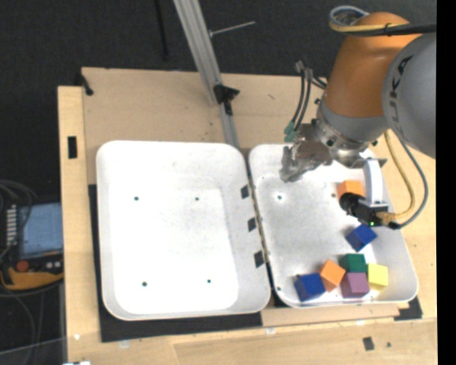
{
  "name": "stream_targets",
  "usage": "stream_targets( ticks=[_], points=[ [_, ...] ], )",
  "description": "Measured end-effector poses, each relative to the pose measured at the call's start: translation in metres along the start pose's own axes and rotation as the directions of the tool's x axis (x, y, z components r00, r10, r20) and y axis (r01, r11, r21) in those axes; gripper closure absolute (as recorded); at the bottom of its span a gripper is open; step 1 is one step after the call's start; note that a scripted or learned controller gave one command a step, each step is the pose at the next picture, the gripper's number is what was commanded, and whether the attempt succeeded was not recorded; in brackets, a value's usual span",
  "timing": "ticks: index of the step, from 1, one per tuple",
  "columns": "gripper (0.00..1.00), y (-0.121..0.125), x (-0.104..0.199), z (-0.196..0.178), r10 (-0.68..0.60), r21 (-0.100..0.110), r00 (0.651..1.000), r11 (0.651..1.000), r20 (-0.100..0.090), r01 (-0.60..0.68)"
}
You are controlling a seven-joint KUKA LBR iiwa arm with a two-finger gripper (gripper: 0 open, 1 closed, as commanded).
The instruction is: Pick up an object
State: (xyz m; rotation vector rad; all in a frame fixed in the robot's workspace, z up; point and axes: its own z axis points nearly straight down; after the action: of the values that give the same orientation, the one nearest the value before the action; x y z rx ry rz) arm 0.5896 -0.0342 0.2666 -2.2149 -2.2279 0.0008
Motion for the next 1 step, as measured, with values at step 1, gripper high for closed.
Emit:
stream_targets(
  ticks=[1],
  points=[
    [1.0,0.0023,0.0515,0.0171,0.001,0.001,1.0,1.0,0.0,-0.001]
  ],
)
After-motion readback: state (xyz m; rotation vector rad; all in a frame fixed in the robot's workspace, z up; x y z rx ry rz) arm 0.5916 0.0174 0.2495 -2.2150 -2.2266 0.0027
